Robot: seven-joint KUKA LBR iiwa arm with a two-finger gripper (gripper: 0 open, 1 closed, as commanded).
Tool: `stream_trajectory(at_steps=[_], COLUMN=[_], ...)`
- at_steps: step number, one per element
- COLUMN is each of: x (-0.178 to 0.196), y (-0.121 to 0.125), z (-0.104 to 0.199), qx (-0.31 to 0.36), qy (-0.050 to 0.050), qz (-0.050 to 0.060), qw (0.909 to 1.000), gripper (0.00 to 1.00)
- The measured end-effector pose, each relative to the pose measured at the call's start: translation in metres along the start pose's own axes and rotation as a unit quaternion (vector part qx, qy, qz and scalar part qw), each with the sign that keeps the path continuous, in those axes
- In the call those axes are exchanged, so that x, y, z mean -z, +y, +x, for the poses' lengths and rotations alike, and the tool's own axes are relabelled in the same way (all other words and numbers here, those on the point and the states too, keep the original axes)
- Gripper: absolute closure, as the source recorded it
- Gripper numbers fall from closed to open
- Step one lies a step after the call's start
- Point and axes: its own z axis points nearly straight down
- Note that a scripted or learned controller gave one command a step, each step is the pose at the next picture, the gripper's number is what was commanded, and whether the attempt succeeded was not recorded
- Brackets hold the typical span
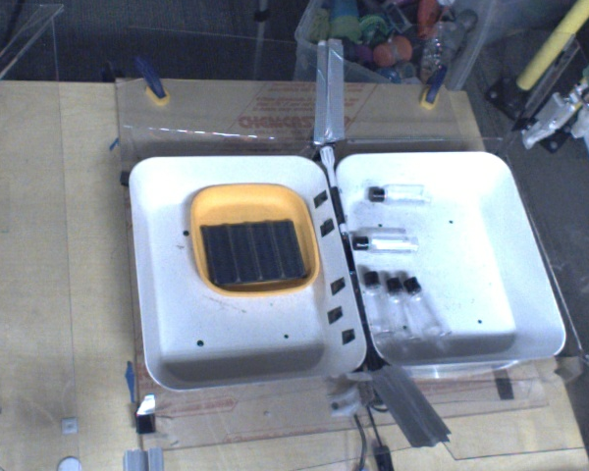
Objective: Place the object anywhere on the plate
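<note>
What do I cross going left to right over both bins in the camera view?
Left bin → yellow plate holding a dark ridged block → taped divider → clear vials with black caps → right bin.

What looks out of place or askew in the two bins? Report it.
Nothing is spilled or damaged. The yellow plate in the left bin already carries a dark ridged slab. In the right bin, small clear vials with black caps lie on their sides, pointing different ways, near the divider.
</note>
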Motion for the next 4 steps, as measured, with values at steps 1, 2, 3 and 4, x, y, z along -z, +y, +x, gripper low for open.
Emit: stream_trajectory(at_steps=[1, 2, 3, 4], x=[-0.058, -0.040, -0.003, -0.046], y=[0.015, 0.015, 0.008, -0.009], z=[-0.006, -0.006, -0.005, -0.001], qx=[0.207, 0.364, 0.507, 0.598], qy=[0.002, -0.001, -0.002, 0.001], qz=[0.001, -0.002, -0.003, -0.002], qw=[0.9784, 0.9314, 0.8617, 0.8011], gripper=[0.00, 0.00, 0.00, 0.00])
